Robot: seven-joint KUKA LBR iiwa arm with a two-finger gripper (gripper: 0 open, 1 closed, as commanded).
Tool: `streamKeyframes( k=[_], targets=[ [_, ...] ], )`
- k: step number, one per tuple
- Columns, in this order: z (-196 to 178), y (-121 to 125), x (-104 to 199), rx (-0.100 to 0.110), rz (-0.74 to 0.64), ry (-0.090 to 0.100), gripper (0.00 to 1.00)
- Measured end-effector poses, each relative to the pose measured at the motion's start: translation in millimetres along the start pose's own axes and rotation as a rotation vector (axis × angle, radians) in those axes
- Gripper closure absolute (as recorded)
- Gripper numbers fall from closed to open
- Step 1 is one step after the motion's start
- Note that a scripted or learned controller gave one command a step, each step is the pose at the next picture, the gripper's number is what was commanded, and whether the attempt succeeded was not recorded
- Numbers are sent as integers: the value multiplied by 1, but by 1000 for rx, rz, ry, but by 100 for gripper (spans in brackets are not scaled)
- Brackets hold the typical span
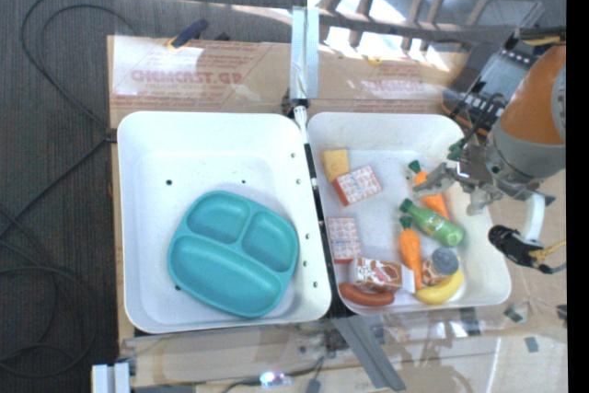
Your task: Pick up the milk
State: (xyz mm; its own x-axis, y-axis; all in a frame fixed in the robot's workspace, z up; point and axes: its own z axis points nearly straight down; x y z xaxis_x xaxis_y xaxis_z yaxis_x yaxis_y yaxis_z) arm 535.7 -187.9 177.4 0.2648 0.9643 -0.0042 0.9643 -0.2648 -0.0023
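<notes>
The milk (pixel 378 274) lies by the right bin's (pixel 386 126) front edge, touching the sausage (pixel 365 294); the gripper (pixel 463 179) hangs at the far right side, its state unclear; approach stage, I judge; next, shift left-forward and descend.

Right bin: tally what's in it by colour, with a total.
Right bin holds:
Orange carrots: 2
Green bottle: 1
Yellow items, banana and block: 2
Red-and-white cartons: 3
Red sausage: 1
Grey can: 1
Total: 10
</notes>
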Motion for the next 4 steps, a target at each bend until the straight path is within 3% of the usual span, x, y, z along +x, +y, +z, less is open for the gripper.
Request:
streamKeyframes(
  k=[1, 2, 3, 4],
  targets=[
    [76, -59, 17, 3, 225, 2, 0],
    [51, -45, -35, 3, 88, 6, 0],
    [88, 1, 48, -9, 479, 4, 0],
    [91, 107, 57, 38, 400, -3, 0]
  ],
)
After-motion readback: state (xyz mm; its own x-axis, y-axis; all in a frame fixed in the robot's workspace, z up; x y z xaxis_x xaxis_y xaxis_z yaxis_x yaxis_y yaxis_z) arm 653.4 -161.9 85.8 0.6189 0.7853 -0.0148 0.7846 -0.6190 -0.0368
